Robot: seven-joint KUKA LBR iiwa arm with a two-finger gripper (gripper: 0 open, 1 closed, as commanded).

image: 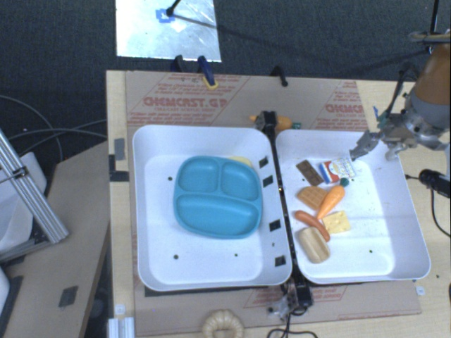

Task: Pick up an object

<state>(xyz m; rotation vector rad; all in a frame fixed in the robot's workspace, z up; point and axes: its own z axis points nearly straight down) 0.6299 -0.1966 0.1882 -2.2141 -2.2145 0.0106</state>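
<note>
From above, the tool [375,145] is hovering over the right bin's [405,248] far edge, fingers spread apart, gripping nothing. Toy food is lying below-left: carrot [331,201], sausage [311,222], cheese [337,222]. A blue plate [217,196] is sitting in the left bin [151,210].

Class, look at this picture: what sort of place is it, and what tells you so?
Probably a robotics lab test bench: a robot arm, two white bins holding toy food, and loose cables.

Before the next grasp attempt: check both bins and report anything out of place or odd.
Mostly tidy. The toy food is clustered in the right bin. One oddity: a yellowish item peeks out from behind the blue divided plate in the left bin, mostly hidden, so it cannot be identified.
</note>
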